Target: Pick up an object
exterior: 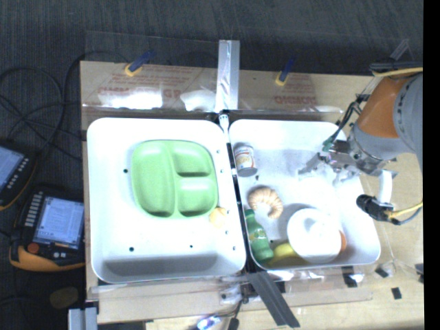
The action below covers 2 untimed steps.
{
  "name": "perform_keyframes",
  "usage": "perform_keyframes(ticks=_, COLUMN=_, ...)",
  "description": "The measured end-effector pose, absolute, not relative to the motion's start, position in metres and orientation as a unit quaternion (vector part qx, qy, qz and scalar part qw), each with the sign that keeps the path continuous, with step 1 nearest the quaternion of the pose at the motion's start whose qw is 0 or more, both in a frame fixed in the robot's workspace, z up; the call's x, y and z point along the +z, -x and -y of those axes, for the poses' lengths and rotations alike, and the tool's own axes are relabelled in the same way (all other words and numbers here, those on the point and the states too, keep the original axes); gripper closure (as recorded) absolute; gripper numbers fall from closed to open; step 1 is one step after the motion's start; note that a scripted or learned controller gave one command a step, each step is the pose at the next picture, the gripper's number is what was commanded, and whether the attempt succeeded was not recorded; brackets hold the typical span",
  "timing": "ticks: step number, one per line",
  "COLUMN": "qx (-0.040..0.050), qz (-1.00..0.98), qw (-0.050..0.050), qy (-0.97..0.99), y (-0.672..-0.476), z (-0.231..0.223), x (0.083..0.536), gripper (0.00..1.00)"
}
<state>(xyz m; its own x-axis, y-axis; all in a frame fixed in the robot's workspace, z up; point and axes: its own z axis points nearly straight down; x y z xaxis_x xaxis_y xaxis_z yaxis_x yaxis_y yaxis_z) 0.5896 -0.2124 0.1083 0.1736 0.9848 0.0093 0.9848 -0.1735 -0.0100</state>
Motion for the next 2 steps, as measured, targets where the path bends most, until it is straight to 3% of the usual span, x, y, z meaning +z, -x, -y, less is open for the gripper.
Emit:
perform_keyframes(ticks=1, qx=0.0016, qz=0.644, qw=0.002, qy=0.765, y=-0.546, z=0.154, x=0.094, gripper=0.0)
perform_keyframes(ticks=2, qx=-0.003, qz=0.63, qw=-0.002, qy=0.777, y=-0.571, z=0.175, x=0.089, gripper=0.0)
